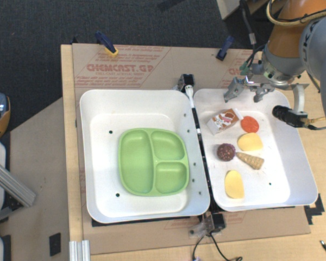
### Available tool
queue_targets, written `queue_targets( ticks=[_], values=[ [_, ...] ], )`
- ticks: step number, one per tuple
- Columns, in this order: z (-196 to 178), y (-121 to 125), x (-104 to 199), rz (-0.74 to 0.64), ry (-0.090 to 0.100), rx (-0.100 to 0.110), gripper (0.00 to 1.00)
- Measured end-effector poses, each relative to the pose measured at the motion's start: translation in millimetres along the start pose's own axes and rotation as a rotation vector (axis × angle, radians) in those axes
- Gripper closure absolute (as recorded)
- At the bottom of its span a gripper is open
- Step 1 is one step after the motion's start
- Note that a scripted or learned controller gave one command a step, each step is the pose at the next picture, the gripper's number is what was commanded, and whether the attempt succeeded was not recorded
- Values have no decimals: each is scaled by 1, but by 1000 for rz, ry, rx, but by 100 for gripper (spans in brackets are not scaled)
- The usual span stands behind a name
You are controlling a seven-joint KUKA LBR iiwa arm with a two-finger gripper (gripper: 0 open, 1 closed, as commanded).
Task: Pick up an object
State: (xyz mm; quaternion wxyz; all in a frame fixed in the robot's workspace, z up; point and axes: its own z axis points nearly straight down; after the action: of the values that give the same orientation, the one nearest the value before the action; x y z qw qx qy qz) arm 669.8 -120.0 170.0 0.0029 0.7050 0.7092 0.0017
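Six items counted in right bin (293, 189): packet (223, 120), tomato (250, 124), lemon (250, 142), dark ball (226, 151), cone (251, 160), yellow piece (234, 184). Green tray (152, 161) at 9 o'clock. Hand (248, 89) spread wide, nothing held, at 12 o'clock.

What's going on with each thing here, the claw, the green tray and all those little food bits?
claw: open, holding nothing, over the right bin's far edge
green tray: flat in the left bin, compartments bare
carton: lying on its side in the right bin
red piece: lying loose
yellow piece: lying loose
dark round piece: lying loose
cone: on its side
yellow oval: lying flat, apart from the rest
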Motion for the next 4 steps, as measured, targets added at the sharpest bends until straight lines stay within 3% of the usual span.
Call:
queue_targets(
  ticks=[1,2,3,4],
  values=[
    [37,-4,19,4,3,11,0],
    [88,-27,19,7,3,12,0],
    [57,-2,15,4,0,1,0],
    [86,-43,17,7,3,13,0]
  ],
)
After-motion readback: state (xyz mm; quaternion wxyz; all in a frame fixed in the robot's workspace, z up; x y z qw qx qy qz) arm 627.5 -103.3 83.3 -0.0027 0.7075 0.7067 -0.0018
